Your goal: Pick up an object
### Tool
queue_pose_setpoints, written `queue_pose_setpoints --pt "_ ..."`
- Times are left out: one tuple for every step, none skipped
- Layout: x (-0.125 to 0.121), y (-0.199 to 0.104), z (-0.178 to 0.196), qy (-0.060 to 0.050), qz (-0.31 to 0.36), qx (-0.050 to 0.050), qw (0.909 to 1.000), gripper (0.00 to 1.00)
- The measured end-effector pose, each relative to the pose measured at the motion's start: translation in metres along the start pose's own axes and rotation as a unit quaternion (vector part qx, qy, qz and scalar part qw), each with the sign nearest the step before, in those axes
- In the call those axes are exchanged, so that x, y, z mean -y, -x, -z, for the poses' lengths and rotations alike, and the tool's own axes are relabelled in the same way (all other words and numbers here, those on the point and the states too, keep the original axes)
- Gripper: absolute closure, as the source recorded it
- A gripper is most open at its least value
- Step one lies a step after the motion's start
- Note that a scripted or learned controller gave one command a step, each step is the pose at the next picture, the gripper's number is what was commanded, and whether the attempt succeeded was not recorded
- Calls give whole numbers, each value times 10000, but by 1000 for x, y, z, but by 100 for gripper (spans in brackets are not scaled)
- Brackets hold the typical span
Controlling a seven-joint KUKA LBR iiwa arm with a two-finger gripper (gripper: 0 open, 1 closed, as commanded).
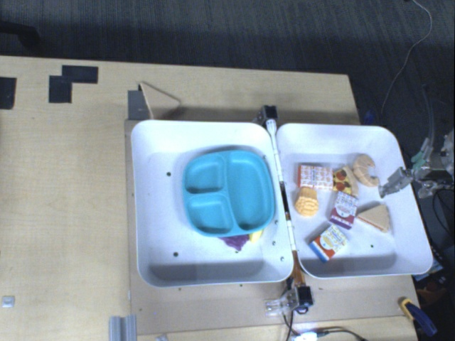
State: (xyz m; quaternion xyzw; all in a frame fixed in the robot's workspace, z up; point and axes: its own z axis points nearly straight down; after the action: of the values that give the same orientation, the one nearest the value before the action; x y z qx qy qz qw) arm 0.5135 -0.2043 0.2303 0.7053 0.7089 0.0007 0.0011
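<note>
Claw [395, 184]: over the right bin's [409, 258] right edge; fingers' state unclear.
Left bin [153, 190]: blue tray [229, 191].
Right bin: small food items.

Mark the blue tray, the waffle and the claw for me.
blue tray [229, 192]: camera view, on its middle divider.
waffle [306, 204]: camera view, centre of its yellow top.
claw [393, 183]: camera view, near its grey tip over the right bin.

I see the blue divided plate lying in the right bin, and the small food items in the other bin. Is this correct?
Not quite. The camera view shows the blue divided plate in the left bin; the small food items lie in the right bin.
</note>
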Motion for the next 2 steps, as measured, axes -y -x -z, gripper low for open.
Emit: queue_pose_setpoints --pt "24 -40 -135 8 -13 -1 10000 0" --pt "22 -40 -125 23 -4 -2 10000 100"
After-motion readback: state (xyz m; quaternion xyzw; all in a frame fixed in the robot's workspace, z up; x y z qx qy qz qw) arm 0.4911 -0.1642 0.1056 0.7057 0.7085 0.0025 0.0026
